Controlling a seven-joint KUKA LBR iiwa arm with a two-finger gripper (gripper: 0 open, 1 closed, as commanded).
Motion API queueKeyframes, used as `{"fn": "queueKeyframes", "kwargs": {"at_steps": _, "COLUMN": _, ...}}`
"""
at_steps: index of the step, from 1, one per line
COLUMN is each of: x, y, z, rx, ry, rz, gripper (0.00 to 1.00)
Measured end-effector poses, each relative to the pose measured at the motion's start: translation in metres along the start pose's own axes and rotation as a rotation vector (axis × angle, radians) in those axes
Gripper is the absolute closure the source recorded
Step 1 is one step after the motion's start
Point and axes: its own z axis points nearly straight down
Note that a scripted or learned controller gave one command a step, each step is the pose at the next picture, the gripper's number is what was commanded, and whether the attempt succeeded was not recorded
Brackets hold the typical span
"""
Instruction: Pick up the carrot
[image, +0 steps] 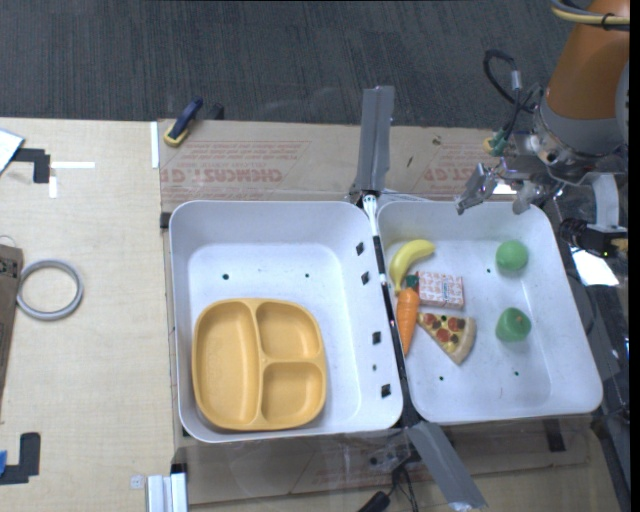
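Carrot (406, 318): lying against right bin's (560, 400) left wall — below banana (409, 258).
Hand (497, 188): fingers spread wide, holding nothing — above bin's far rim.

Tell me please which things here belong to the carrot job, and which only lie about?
For the job:
carrot, in the right bin by its left wall
gripper, above that bin's far edge

Lying about:
banana
pizza slice
wafer pack
two green items
yellow tray in the left bin
tape roll
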Motion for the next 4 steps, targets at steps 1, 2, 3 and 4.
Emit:
{"fn": "queueKeyframes", "kwargs": {"at_steps": 1, "x": 0.002, "y": -0.070, "z": 0.142, "rx": 0.001, "ry": 0.001, "rz": -0.016, "gripper": 0.00}}
{"fn": "queueKeyframes", "kwargs": {"at_steps": 2, "x": -0.014, "y": -0.042, "z": 0.061, "rx": -0.003, "ry": -0.001, "rz": -0.276, "gripper": 0.00}}
{"fn": "queueKeyframes", "kwargs": {"at_steps": 3, "x": 0.014, "y": -0.029, "z": 0.164, "rx": -0.003, "ry": 0.000, "rz": -0.365, "gripper": 0.00}}
{"fn": "queueKeyframes", "kwargs": {"at_steps": 4, "x": 0.013, "y": -0.029, "z": 0.153, "rx": -0.006, "ry": -0.001, "rz": -0.359, "gripper": 1.00}}
